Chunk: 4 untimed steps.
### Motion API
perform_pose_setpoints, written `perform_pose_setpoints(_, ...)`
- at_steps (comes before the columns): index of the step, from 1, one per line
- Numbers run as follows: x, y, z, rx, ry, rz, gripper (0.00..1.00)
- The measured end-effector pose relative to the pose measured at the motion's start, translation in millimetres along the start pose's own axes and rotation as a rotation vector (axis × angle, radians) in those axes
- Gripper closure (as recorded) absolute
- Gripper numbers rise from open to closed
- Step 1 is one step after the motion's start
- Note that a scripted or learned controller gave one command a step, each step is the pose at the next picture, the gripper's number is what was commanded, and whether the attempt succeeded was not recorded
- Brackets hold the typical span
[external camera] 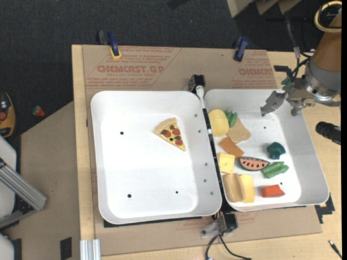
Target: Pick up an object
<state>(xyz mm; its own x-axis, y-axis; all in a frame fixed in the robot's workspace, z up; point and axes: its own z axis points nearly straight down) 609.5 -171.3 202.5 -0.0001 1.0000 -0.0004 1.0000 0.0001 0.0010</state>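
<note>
Tool: the tool (282, 105) hangs over the far edge of the right bin (303, 134), fingers spread wide, nothing between them.
Left bin: the left bin (141, 194) holds a lone pizza slice (171, 133) toward its far side.
Right bin: toy foods crowd its left half, with a yellow lemon (218, 122), a cracker (238, 131), a watermelon slice (253, 163), a green bean pod (275, 170), broccoli (275, 149), a red block (272, 190) and a hot dog bun (239, 187).
Counter: the counter (162, 64) carries both bins side by side, touching.

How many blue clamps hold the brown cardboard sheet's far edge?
2: one blue clamp near the cardboard sheet's far-left corner, another blue clamp further right along that edge. Others may be hidden.
</note>
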Motion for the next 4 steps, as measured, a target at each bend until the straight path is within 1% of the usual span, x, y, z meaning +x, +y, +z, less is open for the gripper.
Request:
perform_pose_setpoints(1, 109, 20, 19, 0.004, 0.005, -0.010, 0.00)
perform_pose_setpoints(2, 71, 26, 78, 0.005, 0.000, 0.002, 0.00)
perform_pose_setpoints(3, 79, 13, 117, -0.003, -0.001, 0.000, 0.00)
perform_pose_setpoints(4, 16, 48, 116, -0.006, -0.003, 0.003, 0.00)
